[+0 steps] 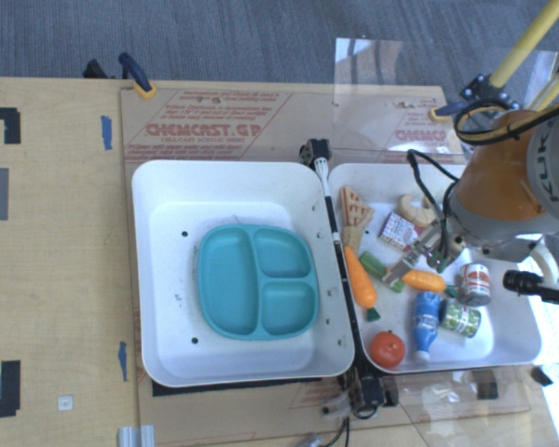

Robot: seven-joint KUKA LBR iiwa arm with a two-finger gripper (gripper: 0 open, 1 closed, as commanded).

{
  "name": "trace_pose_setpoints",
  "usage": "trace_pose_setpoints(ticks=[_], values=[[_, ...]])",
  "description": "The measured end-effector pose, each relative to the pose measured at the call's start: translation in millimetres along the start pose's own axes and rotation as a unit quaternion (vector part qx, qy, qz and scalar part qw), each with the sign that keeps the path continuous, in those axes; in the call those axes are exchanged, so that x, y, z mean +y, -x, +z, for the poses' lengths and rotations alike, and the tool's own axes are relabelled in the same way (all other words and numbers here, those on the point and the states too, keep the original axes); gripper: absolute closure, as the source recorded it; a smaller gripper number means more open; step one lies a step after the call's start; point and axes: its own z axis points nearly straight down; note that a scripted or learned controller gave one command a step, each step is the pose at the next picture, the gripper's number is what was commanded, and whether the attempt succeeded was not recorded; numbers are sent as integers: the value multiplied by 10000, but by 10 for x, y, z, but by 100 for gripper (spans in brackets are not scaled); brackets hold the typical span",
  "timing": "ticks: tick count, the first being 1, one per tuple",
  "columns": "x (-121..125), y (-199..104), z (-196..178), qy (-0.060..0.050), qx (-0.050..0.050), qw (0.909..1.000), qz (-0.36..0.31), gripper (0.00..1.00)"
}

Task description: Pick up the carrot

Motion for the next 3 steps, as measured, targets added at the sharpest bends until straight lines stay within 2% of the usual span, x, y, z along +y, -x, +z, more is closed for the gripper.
trace_pose_setpoints(ticks=[1,2,3], values=[[-110,-291,123,-92,88,9984,557,0],[-81,-121,133,-103,98,9932,1151,0],[-287,-455,111,-103,66,9905,1367,0]])
